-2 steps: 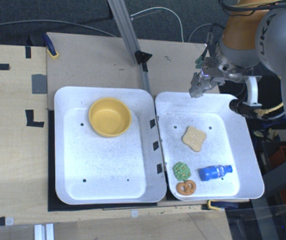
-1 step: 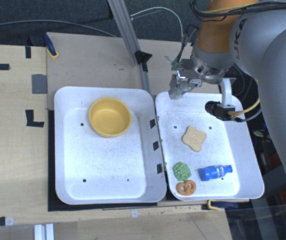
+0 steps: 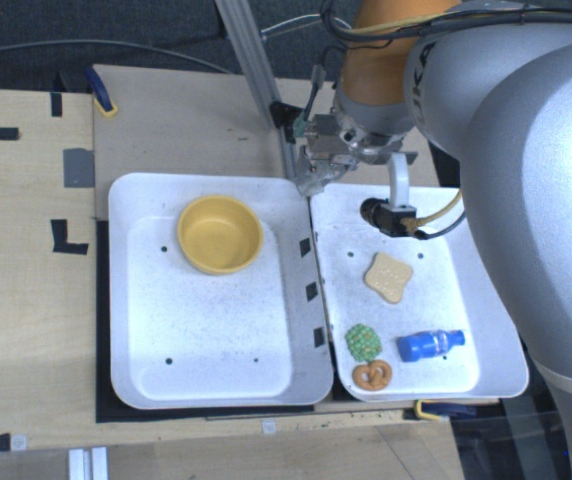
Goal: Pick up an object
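Yellow bowl (image 3: 220,233) sits alone in the left bin (image 3: 131,368), well off to the tool's left, while the tool (image 3: 318,173) hangs over the divide between the two bins, up at their far edge, and from this angle I cannot tell whether it is open or closed; nothing shows in its grasp. Below the tool, in the right bin (image 3: 496,368), lie the likelier picks: a tan slice of toast (image 3: 389,277) nearest to it, then further toward the front a green knobbly piece (image 3: 363,342), a brown pretzel (image 3: 373,374) just beside that, and a blue bottle (image 3: 429,344) lying on its side. All look like light toy pieces. The toast looks flat and stiff, so it wants pinching across its edges. The bottle looks smooth and may roll, so take it across the body, not along it. The bowl looks rigid but wide; its rim is the only hold. The green piece and pretzel nearly touch, so a grab there risks nudging both.
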Action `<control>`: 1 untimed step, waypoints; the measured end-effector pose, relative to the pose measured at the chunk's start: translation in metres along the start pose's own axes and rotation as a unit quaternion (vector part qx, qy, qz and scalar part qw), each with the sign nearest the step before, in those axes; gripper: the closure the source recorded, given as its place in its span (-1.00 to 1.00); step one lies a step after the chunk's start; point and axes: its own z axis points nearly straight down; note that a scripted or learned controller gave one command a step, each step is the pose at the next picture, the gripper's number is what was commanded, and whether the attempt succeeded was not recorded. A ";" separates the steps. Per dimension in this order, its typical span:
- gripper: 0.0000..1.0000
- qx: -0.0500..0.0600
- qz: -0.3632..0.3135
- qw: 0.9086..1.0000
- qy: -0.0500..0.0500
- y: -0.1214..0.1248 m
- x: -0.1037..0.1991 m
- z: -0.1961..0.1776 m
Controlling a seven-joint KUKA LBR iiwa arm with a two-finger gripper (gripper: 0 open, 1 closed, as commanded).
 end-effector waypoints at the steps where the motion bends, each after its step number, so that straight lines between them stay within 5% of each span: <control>1: 1.00 -0.001 0.000 1.000 0.000 0.018 0.057 0.010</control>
